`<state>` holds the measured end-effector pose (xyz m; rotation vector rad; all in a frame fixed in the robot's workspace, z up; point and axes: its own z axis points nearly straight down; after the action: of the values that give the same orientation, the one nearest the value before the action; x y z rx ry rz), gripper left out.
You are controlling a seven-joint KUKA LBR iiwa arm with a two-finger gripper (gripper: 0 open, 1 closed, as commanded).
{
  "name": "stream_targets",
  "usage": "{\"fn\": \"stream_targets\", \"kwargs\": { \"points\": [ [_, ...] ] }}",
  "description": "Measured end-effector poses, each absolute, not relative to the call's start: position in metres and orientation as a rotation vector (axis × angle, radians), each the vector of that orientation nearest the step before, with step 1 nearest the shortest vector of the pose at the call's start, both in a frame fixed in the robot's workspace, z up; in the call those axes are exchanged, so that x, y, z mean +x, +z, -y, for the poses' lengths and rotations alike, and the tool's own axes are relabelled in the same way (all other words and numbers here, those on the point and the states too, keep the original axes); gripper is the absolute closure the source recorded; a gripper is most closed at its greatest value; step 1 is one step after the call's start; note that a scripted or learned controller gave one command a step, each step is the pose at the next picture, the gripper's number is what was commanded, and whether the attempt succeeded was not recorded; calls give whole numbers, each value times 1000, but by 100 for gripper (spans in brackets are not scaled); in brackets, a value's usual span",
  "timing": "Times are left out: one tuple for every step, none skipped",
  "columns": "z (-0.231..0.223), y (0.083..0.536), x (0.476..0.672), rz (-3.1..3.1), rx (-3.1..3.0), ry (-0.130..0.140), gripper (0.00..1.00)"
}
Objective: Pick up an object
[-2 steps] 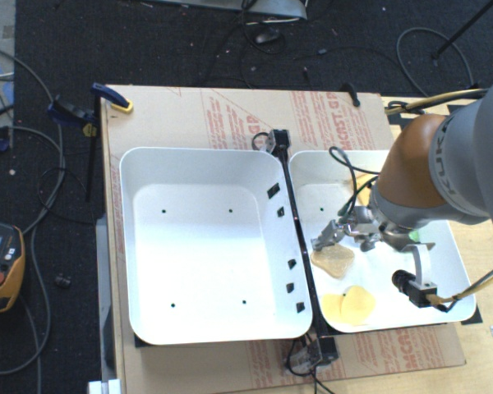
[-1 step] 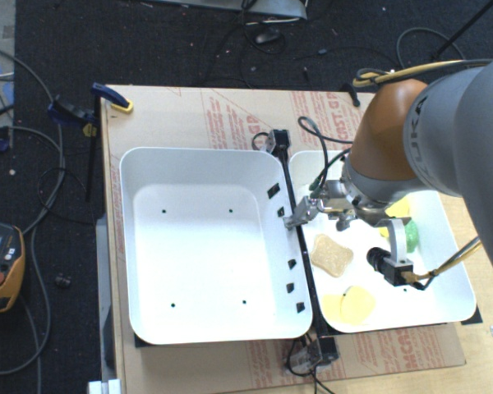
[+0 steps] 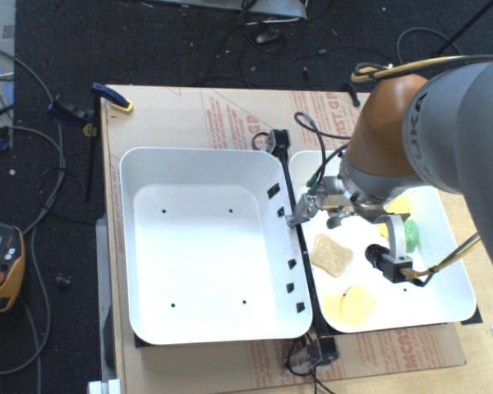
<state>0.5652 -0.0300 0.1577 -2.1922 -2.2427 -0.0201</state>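
Fingers of the gripper (image 3: 345, 212), spread unclear beneath the wrist, hover just above a tan sponge (image 3: 332, 255), likely light, soft, best pinched across its edges.

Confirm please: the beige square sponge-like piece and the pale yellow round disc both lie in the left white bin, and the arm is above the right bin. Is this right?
Not quite. The camera view shows the beige square sponge-like piece and the pale yellow round disc lying in the right white bin, not the left white bin. The rest stands: the arm is above the right bin.
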Motion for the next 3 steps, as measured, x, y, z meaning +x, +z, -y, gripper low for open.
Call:
{"fn": "stream_targets", "kwargs": {
  "points": [
    [13,190,621,2230,-2216,-4,100],
    [14,188,550,2225,-2217,0,100],
    [14,188,550,2225,-2218,0,0]
  ]
}}
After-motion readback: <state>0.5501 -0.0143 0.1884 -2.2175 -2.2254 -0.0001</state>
